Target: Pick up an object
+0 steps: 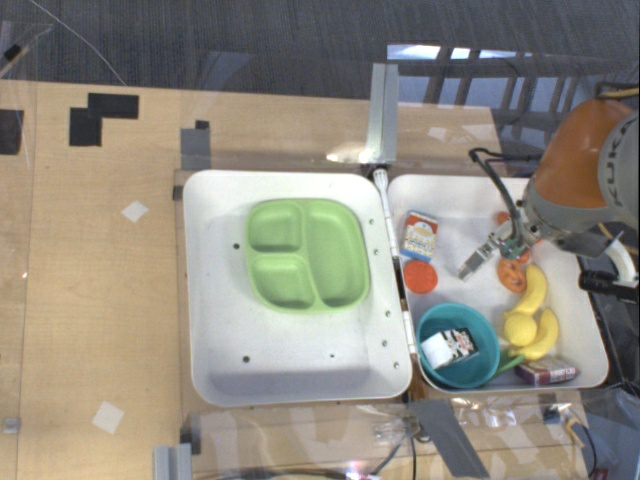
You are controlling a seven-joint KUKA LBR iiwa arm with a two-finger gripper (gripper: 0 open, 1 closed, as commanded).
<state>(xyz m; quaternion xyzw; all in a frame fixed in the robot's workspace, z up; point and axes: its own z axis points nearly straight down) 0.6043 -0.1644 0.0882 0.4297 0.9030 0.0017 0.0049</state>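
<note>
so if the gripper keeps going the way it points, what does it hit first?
Likely the bare floor of the right bin. The gripper angles down-left toward the gap between the carton and red disc; depth is unclear.

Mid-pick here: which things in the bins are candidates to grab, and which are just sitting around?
Candidates, right bin:
gripper
small carton
red disc
orange piece
bananas
teal bowl, with a small packet inside
purple packet

Lying about:
green divided plate in the left bin

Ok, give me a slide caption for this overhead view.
KUKA arm's gripper hovers in the right bin beside bananas; green tray sits in the left bin.
</note>
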